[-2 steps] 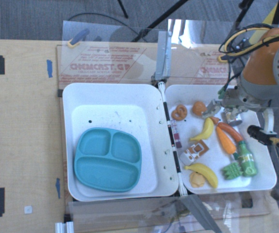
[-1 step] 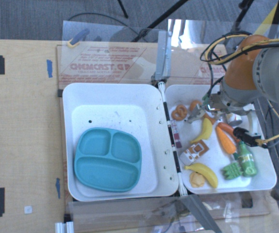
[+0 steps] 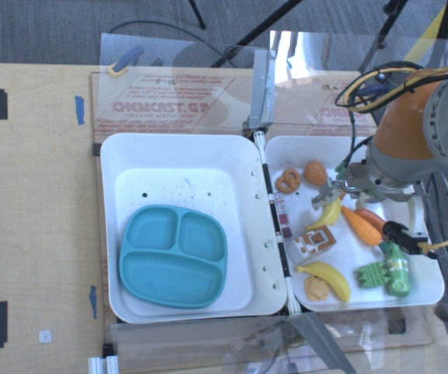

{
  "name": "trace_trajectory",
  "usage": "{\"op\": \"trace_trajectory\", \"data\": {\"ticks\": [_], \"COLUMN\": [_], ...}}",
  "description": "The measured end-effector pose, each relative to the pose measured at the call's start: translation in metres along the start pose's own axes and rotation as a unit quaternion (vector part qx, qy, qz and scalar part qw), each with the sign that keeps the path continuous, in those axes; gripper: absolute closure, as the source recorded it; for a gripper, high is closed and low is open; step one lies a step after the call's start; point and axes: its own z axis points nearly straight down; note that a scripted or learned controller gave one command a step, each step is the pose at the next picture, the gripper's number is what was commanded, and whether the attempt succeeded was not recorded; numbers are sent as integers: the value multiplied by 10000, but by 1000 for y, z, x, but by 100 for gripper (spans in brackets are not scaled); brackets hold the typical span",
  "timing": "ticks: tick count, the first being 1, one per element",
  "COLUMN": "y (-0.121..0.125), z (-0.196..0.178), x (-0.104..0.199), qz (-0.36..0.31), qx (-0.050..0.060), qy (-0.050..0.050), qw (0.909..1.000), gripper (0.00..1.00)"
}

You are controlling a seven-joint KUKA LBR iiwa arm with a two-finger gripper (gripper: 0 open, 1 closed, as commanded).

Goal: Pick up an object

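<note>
- Reaching in from the right, the grey arm with its orange band hangs the tool [image 3: 340, 187] low over the right bin [image 3: 434, 291]; whether its fingers are spread or pressed together cannot be told.
- Just below the tool lies a small yellow banana [image 3: 329, 213], its long axis slanting from lower left to upper right, the upper tip pointing at the tool.
- A second, larger banana [image 3: 326, 275] lies near the bin's front, running from upper left down to lower right.
- Beside the tool: one pretzel [image 3: 288, 180], one orange ball [image 3: 315, 173] and one carrot [image 3: 361, 226].
- Further out: one brown-and-white packet [image 3: 317, 241], one tan lump [image 3: 316, 288] and one green toy [image 3: 385, 274].
- One teal divided plate [image 3: 175, 255] sits in the left bin [image 3: 130, 158] on the worktop [image 3: 37, 209].
</note>
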Motion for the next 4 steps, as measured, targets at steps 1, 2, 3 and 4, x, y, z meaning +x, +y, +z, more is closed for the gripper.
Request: {"op": "trace_trajectory", "data": {"ticks": [1, 2, 3, 4], "y": [2, -53, -53, 12], "z": [-12, 14, 14, 17], "x": [-2, -48, -47, -52], "qz": [12, 257, 252, -56], "qx": [-37, -31, -18, -32], "qy": [-11, -8, 0, 32], "qw": [10000, 9997, 9997, 10000], "gripper": [100, 100, 0, 0]}}
